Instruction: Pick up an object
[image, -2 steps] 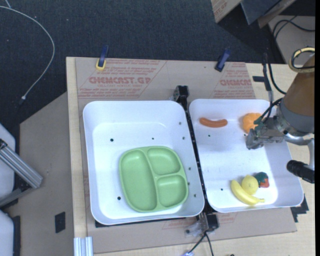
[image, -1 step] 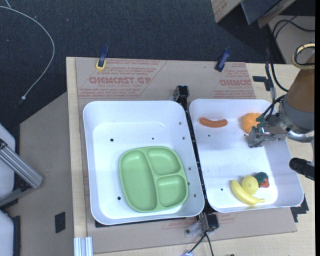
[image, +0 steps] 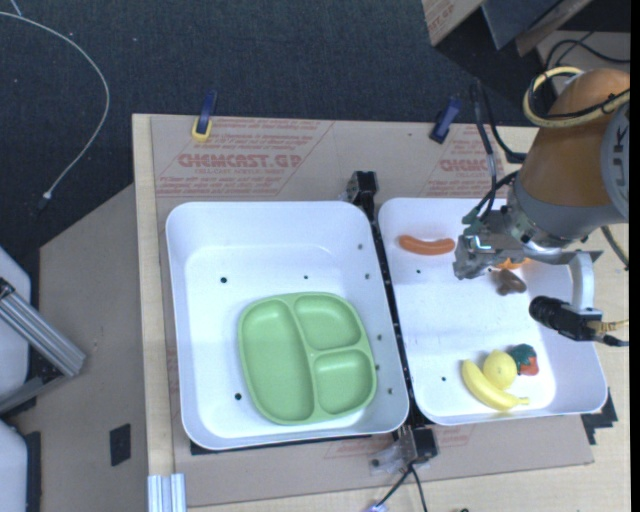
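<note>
We look down on two shallow white bins set side by side on a brown board. In the left bin (image: 200, 240) we see a green divided plate (image: 305, 355) with three compartments, lying flat toward the near half of the bin.

In the right bin (image: 440, 320) we find the loose objects. An orange-red hot dog (image: 426, 244) lies near the far left corner, lengthwise across the bin. At the near right corner we see a yellow banana (image: 488, 388) with a yellow lemon (image: 501, 367) touching it, and just beside the lemon a small red and green item (image: 526, 361) that we cannot identify for certain. Near the far right side lies a small brownish object (image: 512, 284) with a bit of orange (image: 512, 263) next to it; we cannot tell what either one is.

The arm (image: 570, 150) reaches in from the right, its orange band above the grey wrist. The gripper (image: 472, 262) hangs over the far part of the right bin, just to the right of the hot dog and just left of the brownish object. We see nothing between its fingers, and we cannot tell from this angle whether it is spread or closed. The hot dog lies apart from the gripper, resting on the bin floor.
</note>
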